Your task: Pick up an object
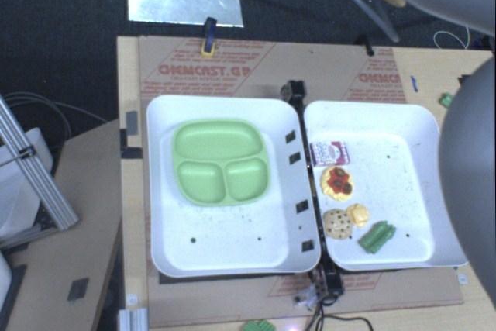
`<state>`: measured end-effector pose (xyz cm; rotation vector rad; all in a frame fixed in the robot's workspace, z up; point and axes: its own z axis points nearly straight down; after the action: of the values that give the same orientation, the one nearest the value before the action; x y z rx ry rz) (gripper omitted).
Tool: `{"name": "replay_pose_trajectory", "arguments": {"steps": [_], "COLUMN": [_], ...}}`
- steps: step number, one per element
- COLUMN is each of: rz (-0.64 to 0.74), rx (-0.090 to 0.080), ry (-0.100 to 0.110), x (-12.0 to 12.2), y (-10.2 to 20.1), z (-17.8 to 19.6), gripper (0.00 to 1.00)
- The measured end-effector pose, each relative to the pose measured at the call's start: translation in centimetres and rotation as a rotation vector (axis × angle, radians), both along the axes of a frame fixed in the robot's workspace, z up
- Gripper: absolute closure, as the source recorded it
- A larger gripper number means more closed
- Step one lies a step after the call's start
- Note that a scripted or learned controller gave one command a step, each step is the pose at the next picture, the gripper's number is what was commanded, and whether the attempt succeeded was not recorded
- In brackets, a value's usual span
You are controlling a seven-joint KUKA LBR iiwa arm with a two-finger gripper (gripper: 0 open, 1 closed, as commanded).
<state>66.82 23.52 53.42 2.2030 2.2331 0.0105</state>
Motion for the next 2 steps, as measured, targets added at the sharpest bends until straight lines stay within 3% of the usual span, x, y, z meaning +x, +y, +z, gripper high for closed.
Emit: {"name": "replay_pose_trajectory", "arguments": {"steps": [1,2], "rz": [0.001,0.004], "rx": [0.0,0.0], "ry": [0.001,-0.003], "x": [0.0,0.0], "y": [0.0,0.0], "z": [0.0,1.1], "gripper": [0.0,1.0]}}
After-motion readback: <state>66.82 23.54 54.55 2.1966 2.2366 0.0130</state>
